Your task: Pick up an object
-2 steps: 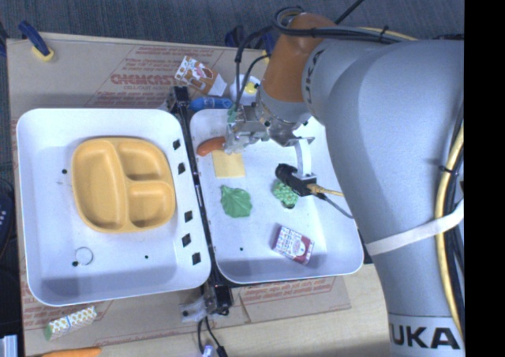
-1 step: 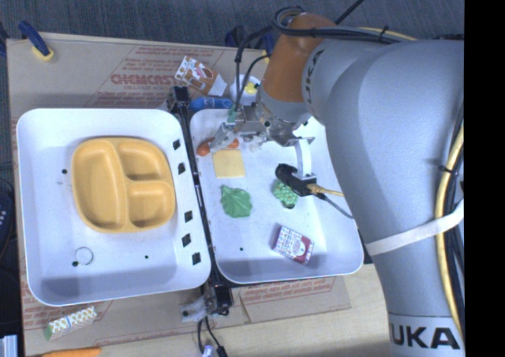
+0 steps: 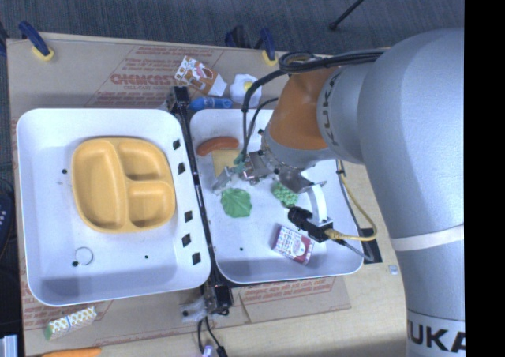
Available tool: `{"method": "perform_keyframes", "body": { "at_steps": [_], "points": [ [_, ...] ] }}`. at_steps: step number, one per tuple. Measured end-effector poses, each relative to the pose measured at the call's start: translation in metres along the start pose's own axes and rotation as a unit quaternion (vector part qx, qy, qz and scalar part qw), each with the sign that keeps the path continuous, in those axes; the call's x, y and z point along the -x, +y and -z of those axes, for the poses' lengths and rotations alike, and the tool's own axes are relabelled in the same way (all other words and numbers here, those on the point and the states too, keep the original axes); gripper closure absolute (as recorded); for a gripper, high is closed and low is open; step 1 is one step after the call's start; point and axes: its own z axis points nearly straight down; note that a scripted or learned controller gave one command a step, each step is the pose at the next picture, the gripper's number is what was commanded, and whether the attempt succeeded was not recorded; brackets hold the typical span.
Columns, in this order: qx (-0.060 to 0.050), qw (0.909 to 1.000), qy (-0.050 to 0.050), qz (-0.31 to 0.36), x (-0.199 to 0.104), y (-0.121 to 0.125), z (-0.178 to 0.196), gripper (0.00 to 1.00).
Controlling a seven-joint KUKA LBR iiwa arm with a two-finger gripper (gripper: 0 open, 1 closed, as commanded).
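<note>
My gripper (image 3: 237, 174) hangs over the upper middle of the right bin (image 3: 260, 264), below the arm's orange band. Its fingertips sit just above a flat green leaf-shaped toy (image 3: 236, 203) and beside a yellow piece (image 3: 224, 160). A sausage-shaped toy (image 3: 217, 144) lies toward the bin's far left corner. A second green toy (image 3: 285, 193) sits right of the gripper, partly under the wrist. A small red and white carton (image 3: 293, 244) lies near the bin's front right. I see nothing clearly held between the fingers.
The left bin (image 3: 47, 189) holds a yellow divided tray (image 3: 124, 182). Behind the bins on the cardboard lie a small printed box (image 3: 192, 73) and a blue and white item (image 3: 225, 97). Cables trail from the wrist toward the right bin's front edge.
</note>
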Motion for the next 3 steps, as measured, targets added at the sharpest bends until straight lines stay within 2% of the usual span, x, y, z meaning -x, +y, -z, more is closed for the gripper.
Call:
{"method": "perform_keyframes", "body": {
  "at_steps": [1, 2, 3],
  "points": [
    [-0.001, 0.9915, -0.001, -0.130, 0.0186, 0.0750, 0.0019, 0.00],
    [-0.001, 0.9919, 0.000, -0.127, 0.0178, 0.0754, 0.0119, 1.00],
    [-0.002, 0.9919, 0.000, -0.127, 0.0175, 0.0754, 0.0117, 0.00]
  ]
}}
